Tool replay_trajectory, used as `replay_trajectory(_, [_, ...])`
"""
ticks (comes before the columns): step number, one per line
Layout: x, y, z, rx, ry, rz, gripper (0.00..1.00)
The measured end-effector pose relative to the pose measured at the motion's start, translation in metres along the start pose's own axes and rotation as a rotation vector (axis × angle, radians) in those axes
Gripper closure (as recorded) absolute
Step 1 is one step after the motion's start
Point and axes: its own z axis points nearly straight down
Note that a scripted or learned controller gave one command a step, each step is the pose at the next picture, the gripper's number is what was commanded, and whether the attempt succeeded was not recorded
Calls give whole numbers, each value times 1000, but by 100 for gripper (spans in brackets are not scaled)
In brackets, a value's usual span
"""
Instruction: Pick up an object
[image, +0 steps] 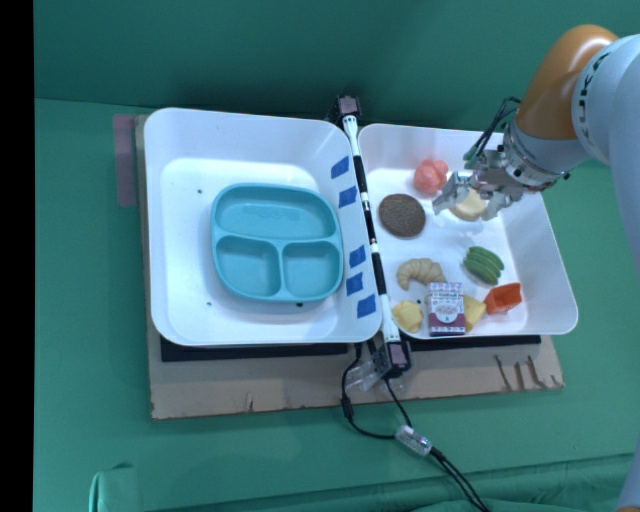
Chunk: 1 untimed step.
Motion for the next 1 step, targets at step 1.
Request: replay_trajectory(1, [-8,47,15,5,0,-1,0])
